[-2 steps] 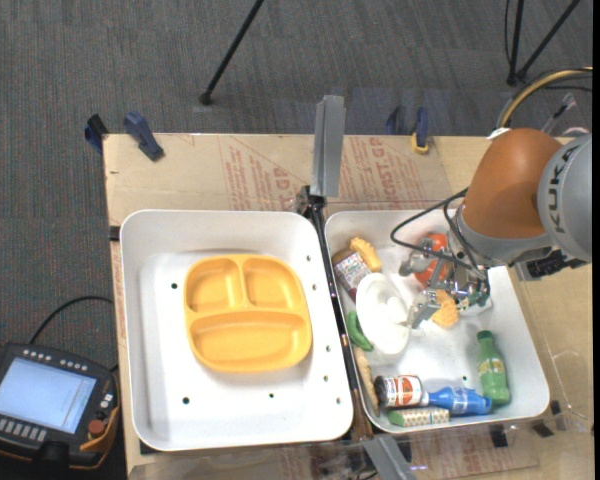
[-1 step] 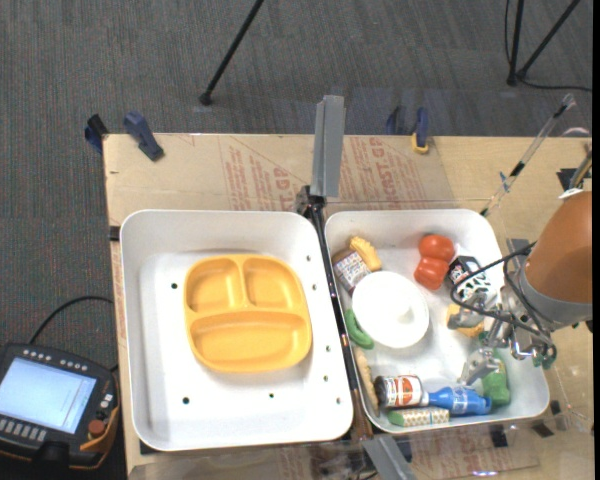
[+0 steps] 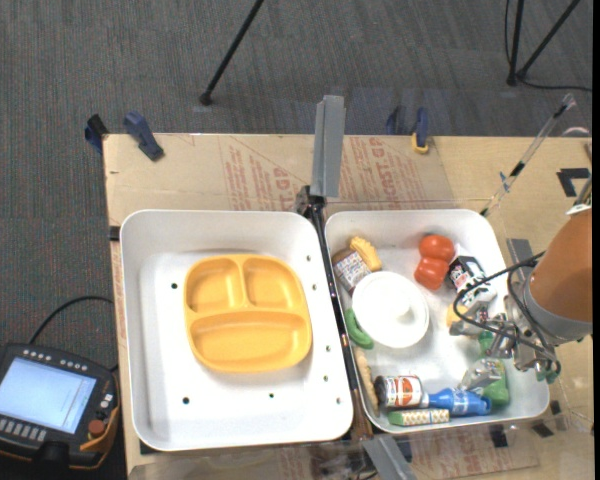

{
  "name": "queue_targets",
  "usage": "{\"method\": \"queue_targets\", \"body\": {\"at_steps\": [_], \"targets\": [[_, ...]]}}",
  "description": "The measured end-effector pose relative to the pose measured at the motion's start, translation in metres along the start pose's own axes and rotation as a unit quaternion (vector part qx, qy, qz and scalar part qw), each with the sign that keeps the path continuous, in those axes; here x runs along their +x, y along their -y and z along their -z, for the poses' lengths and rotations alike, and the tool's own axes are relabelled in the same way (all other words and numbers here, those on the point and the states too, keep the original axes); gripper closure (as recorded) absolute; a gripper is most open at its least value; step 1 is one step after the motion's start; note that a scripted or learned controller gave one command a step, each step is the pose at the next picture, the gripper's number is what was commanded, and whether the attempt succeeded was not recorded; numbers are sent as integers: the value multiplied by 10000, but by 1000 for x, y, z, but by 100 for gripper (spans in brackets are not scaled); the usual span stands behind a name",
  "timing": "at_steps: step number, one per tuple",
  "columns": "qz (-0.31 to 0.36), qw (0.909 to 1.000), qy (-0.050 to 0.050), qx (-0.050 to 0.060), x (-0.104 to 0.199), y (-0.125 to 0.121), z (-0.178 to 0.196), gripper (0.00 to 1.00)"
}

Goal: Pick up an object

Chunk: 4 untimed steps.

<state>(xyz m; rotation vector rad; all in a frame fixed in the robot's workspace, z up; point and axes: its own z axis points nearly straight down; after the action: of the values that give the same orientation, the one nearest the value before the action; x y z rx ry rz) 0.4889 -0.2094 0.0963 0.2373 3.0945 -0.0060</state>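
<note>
The right bin (image 3: 480, 223) holds several small items. A red pepper (image 3: 435, 260) lies at the back, with a small dark jar (image 3: 467, 271) beside it. A white round bowl (image 3: 391, 309) sits in the middle. A red-labelled can (image 3: 400, 390) and a blue bottle (image 3: 458, 402) lie along the front wall, and a green piece (image 3: 497, 393) rests in the front right corner. My gripper (image 3: 500, 356) hangs low over that corner, just above the green piece and the bottle's end. Cables and the wrist hide what lies beneath it.
The left bin (image 3: 150, 268) carries a yellow divided plate (image 3: 247, 311). A brown packet (image 3: 350, 267), a yellow bun-like item (image 3: 364, 251) and a green item (image 3: 358, 330) lie by the right bin's left wall. A grey post (image 3: 328, 148) stands behind the bins.
</note>
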Motion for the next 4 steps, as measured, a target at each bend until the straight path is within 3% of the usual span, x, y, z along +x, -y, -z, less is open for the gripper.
{"method": "queue_targets", "body": {"at_steps": [1, 2, 3, 4], "targets": [[921, 9956, -174, -32, -95, -13, -12, 0], [1680, 9856, -181, -47, -64, -10, -11, 0], [2524, 9674, -183, -66, -36, -6, -10, 0], [2879, 9575, -167, -73, -84, -10, -12, 0]]}}
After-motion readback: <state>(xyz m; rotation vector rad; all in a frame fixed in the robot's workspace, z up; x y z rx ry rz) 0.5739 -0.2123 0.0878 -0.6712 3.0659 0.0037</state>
